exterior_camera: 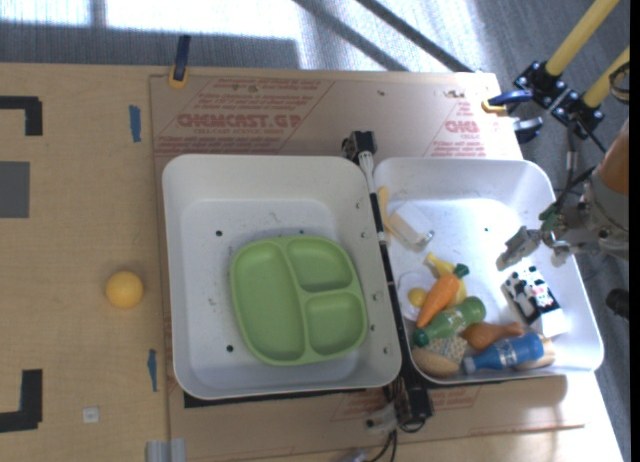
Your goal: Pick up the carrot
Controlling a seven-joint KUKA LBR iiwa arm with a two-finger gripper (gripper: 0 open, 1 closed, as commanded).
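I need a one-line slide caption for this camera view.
Gripper hovers above right white bin; orange toy carrot lies untouched.

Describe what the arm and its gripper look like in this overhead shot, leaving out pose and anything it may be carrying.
At the view's right edge, the arm shows a patch of its orange band above grey, metallic wrist hardware. Thin dark cables run down alongside it. The two-finger grey metal gripper is compact and angular, with dull silver-grey fingers reaching over the right-hand shallow white bin. No markings or lettering can be made out on it.
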